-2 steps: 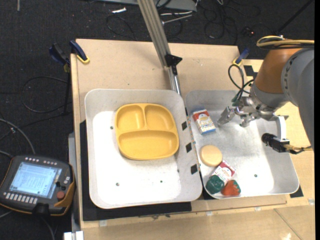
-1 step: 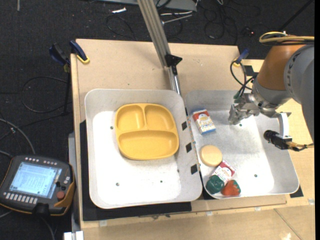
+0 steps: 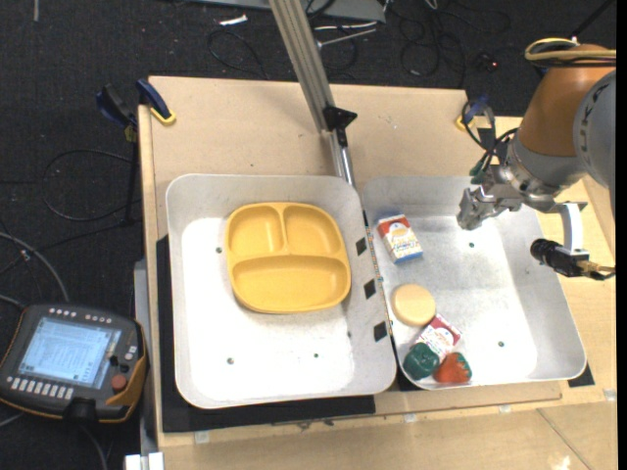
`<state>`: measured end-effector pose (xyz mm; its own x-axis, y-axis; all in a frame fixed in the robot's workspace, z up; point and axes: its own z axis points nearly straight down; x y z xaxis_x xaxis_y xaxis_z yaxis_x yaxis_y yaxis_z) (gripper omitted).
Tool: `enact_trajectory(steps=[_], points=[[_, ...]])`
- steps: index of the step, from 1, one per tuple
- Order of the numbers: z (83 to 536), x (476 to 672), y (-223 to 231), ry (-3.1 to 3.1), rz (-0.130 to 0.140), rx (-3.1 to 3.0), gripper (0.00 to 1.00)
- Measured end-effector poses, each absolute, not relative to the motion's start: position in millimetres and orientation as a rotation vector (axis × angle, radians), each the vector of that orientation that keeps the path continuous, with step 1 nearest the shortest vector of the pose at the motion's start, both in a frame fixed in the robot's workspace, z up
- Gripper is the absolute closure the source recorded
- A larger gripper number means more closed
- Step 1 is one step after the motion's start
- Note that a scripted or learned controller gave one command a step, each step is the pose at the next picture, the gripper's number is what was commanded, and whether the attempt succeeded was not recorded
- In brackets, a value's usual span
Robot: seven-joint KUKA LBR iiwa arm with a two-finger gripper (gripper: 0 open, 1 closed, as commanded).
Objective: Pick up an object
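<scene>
My gripper hangs over the far right part of the right bin, with nothing seen between its fingers. A small white and blue carton with a red label lies at the bin's far left, well left of the gripper. A round tan cookie lies nearer the front. At the front left corner sit a small red and white packet, a dark green item and a red strawberry-like item.
The left bin holds a yellow divided plate. A metal pole slants down to the divider between the bins. A teach pendant lies off the bench at the lower left. Clamps sit at the bench's far corners.
</scene>
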<state>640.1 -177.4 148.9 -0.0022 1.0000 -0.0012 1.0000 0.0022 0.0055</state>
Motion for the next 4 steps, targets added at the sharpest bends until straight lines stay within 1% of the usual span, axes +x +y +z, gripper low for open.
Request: enact_trajectory(steps=[1,2,3,4], points=[[194,647.1,-181,2.22,0.005,2.214,1.0],[240,642.6,-179,2.22,0.005,2.214,1.0],[269,643.8,-179,2.221,0.004,2.215,1.0],[255,629.9,-129,2.231,-0.001,2.215,1.0]])
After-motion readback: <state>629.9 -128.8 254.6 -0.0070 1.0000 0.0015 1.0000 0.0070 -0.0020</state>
